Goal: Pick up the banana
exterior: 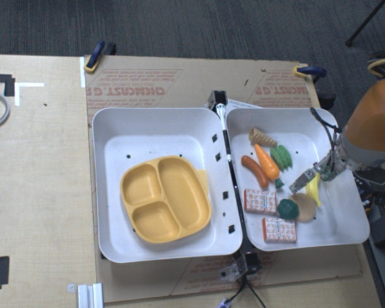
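Robotics lab: clamped cardboard on bench, white bins, grey carpet.

1. One fixed camera sits above the table and looks down at a slant, so the far edge lies toward the top of the view.
2. It stands far enough off to take in both white bins whole: the left bin and the right bin, side by side on a cardboard sheet.
3. Dark carpet floor runs beyond the table's far edge.
4. The arm enters from the right edge.
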### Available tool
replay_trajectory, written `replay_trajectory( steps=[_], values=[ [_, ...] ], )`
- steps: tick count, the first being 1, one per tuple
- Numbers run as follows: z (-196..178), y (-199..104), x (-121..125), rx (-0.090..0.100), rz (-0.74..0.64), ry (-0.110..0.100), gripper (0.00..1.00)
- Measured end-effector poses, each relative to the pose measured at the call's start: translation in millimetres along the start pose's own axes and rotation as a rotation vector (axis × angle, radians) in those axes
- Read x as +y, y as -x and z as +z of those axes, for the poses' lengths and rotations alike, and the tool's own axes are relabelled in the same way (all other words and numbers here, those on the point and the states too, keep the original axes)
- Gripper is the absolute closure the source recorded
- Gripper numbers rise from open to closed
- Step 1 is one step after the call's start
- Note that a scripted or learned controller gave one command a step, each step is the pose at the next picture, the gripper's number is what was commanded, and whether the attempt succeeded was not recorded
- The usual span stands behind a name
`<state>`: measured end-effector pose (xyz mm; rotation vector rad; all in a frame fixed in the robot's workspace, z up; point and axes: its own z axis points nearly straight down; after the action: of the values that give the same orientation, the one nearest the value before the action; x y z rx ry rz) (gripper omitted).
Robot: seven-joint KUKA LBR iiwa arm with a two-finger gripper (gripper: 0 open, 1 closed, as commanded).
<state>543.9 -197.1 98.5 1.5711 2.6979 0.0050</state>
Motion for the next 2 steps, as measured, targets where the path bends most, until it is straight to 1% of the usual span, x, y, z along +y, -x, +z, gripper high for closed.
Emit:
replay_trajectory(
  steps=[1,2],
  values=[
    [-10.7,1.8,1.4,-0.005,0.003,0.004,1.0],
    [5.6,-4.0,-4.7,0.016,-0.351,-0.008,1.0]
  ],
)
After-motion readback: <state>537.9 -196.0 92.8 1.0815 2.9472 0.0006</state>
